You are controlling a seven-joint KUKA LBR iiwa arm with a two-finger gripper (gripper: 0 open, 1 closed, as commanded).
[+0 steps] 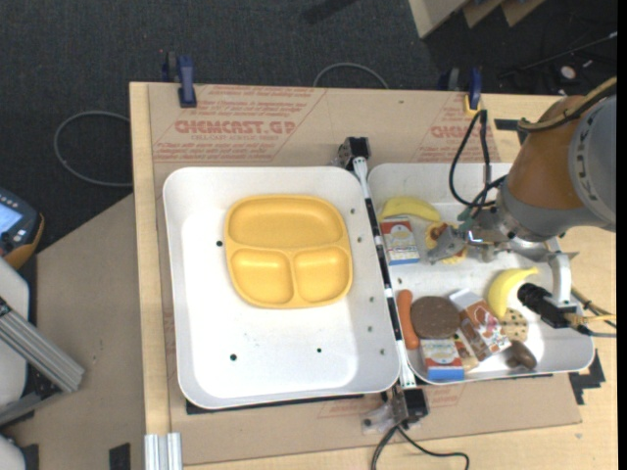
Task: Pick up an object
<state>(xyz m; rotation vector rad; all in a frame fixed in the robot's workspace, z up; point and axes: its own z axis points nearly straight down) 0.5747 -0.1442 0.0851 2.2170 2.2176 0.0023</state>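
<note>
From my remote station I log the near edge first. At about 5 o'clock, the right bin holds a crowded heap along its near wall: a blue-and-red packet, a brown round disc, a striped snack wrapper and a dark lump. A red stick lies against the divider side. I judge the clutter is deliberate, giving the program many candidates; any of these could serve as the task's object.

Just beyond, at 4 o'clock, a yellow lemon-like fruit sits next to a black fitting on the arm.

At mid-depth, around 3 o'clock, the arm reaches in over the right bin, and the tool is low among the items near a small white carton and a banana. Its tip is small and cluttered by cable, so I cannot tell whether it is open, closed or gripping anything. Judging by its position, a grasp attempt is in hand near the carton.

At 9 o'clock, the left bin carries a yellow divided tray, set apart, likely as a placing target.

Farthest, at 12 o'clock, the counter has a protective sheet printed in red, readable as "CHEMCAST GP", held by blue clamps. Carton print is too small to read.
</note>
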